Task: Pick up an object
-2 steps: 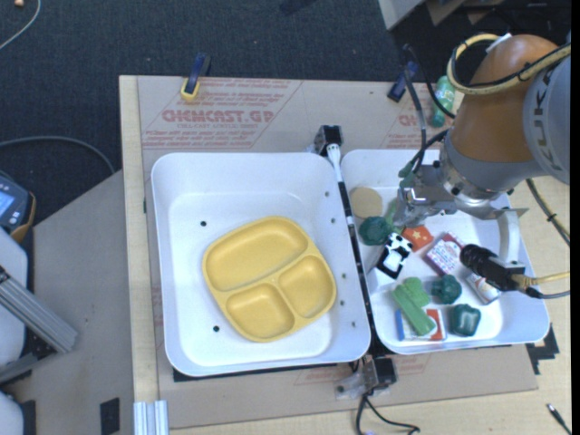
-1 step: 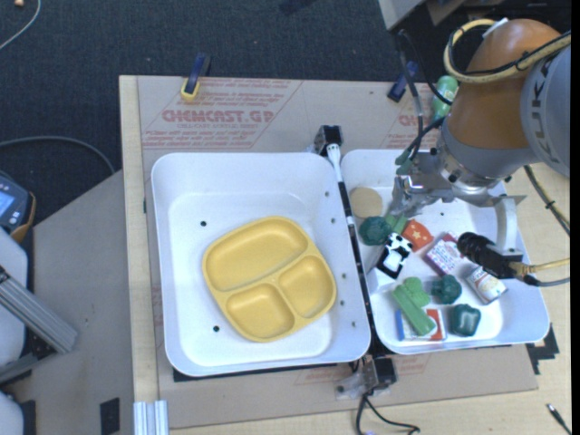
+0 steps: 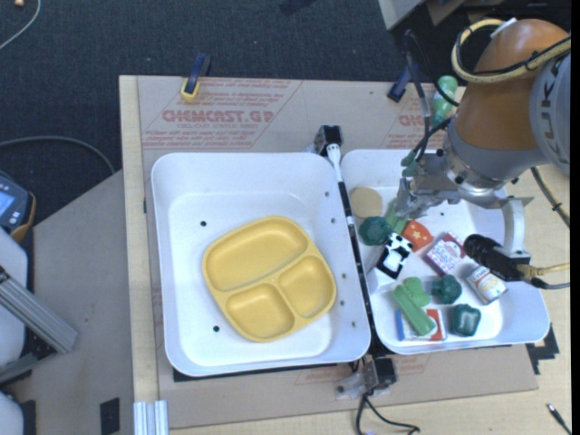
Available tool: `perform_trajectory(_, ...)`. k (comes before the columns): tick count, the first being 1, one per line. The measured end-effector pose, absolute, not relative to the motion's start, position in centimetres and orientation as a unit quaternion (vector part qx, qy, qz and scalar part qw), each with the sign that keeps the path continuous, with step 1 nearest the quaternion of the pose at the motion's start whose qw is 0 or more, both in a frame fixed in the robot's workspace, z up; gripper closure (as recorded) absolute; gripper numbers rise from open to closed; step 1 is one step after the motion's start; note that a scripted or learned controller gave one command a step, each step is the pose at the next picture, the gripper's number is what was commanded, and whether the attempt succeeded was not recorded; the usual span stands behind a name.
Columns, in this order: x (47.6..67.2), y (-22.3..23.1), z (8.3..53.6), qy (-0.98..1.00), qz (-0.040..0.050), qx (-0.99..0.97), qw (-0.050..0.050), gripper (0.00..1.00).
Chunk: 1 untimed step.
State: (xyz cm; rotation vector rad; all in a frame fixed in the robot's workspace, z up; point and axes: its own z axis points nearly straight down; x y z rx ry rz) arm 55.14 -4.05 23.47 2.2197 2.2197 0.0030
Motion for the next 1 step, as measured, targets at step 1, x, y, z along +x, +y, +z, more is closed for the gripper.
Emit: perform_trajectory(1, 54.39, -3.28, 22.19, 0.707, -0.001, 0.707, -0.001, 1.0)
